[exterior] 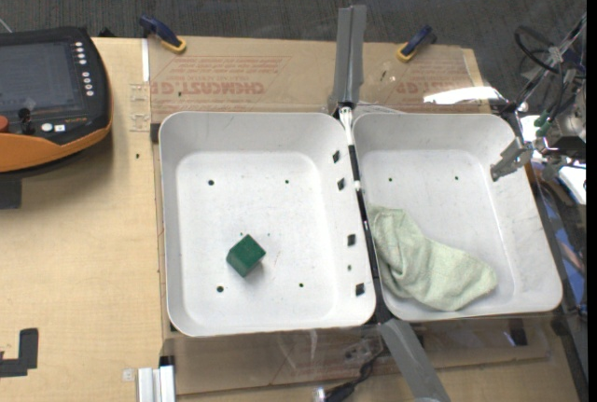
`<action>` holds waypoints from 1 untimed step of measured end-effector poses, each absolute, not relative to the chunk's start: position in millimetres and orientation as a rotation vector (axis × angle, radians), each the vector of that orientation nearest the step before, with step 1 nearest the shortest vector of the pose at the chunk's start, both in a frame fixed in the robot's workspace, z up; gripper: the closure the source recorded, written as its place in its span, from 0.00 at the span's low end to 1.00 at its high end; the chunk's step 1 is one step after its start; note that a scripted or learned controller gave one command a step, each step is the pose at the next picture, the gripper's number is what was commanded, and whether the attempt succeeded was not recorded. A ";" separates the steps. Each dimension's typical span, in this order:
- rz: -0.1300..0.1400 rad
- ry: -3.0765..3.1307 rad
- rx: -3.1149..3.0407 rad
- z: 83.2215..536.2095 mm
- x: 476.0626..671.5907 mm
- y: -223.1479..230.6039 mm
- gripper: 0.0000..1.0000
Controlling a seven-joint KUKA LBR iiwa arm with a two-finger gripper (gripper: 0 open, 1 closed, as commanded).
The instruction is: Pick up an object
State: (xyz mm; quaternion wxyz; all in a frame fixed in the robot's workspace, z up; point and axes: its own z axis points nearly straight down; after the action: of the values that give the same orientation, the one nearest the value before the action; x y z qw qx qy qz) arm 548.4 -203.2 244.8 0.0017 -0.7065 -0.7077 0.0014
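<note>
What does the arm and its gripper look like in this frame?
Little of the arm is in frame at the right edge: dark cables looping over pale, partly glaring hardware. From there a slim grey metal finger of the gripper reaches over the right bin. No markings are legible.

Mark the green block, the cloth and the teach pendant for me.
green block (246, 255), camera view, on its top face, left bin.
cloth (429, 262), camera view, on the middle of the crumpled fabric, right bin.
teach pendant (42, 78), camera view, on its dark screen, at the bench's left edge.

Fixed cam above, slanted down (both bins).
</note>
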 end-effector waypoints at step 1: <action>0.006 -2.137 -2.297 126.0 565.3 -127.0 0.00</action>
State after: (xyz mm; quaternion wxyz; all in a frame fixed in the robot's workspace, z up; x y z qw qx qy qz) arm 565.3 -127.0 126.0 0.0022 -0.7320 -0.6813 0.0019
